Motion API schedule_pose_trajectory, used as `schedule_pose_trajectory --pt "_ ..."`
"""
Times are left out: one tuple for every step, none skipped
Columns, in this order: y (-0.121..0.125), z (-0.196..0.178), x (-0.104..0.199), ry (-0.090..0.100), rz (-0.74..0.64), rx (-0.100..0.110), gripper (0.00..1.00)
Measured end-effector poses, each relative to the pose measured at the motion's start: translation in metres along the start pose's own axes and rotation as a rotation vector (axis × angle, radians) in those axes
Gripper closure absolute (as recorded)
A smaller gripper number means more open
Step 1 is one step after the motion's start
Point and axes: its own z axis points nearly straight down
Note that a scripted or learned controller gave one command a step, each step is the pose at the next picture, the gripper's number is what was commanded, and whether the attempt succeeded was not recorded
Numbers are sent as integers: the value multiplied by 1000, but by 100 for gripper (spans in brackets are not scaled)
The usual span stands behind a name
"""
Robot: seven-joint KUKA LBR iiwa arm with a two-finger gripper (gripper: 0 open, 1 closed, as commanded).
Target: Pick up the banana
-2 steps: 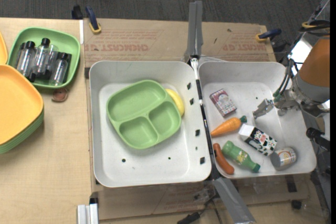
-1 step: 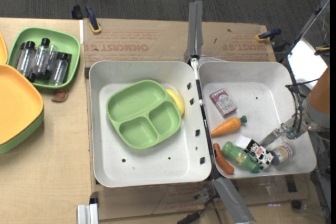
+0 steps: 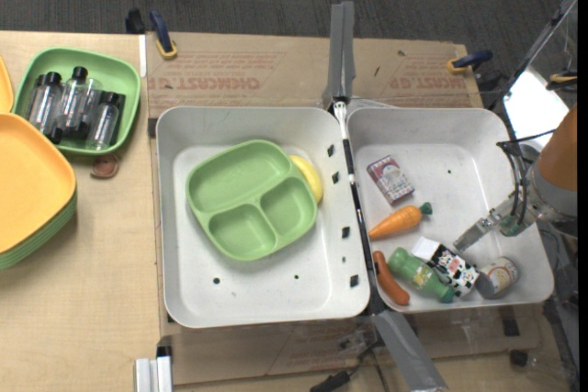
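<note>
The banana [image 3: 310,176] is seen in the left bin [image 3: 175,197], tucked behind the right edge of the green plate [image 3: 250,210] with three parts. It has not been picked up yet. The gripper [image 3: 470,235] is seen low in the right bin [image 3: 459,128], well apart from the banana, near the carrot [image 3: 398,221] and the little cow-print carton [image 3: 453,268]. Nothing is seen held. How the gripper is set cannot be told. The reach across to the left bin and the grab are left to be done.
</note>
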Motion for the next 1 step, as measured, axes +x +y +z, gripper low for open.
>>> schedule_pose_trajectory --pt "1 0 -3 0 -34 0 0"
